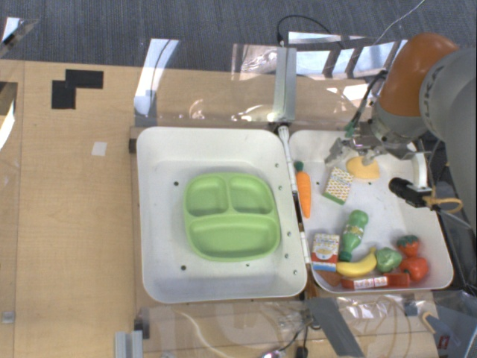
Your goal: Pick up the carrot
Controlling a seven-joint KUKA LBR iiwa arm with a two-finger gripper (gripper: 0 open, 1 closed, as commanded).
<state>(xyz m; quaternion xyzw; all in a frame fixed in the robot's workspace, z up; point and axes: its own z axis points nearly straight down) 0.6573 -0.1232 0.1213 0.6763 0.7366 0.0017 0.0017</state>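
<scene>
Carrot (303,194) at 8 o'clock from end effector (356,149).
Long axis 12-to-6, against right bin's (440,239) left wall; end effector spread, grasping nothing.

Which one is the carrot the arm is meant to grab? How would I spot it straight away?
Look at the right bin, the one crowded with toy food. The carrot lies along its left wall, next to the divider between the bins, apart from the pile at the bottom. It is the only long, thin orange piece, with a small green top pointing away from you.
</scene>
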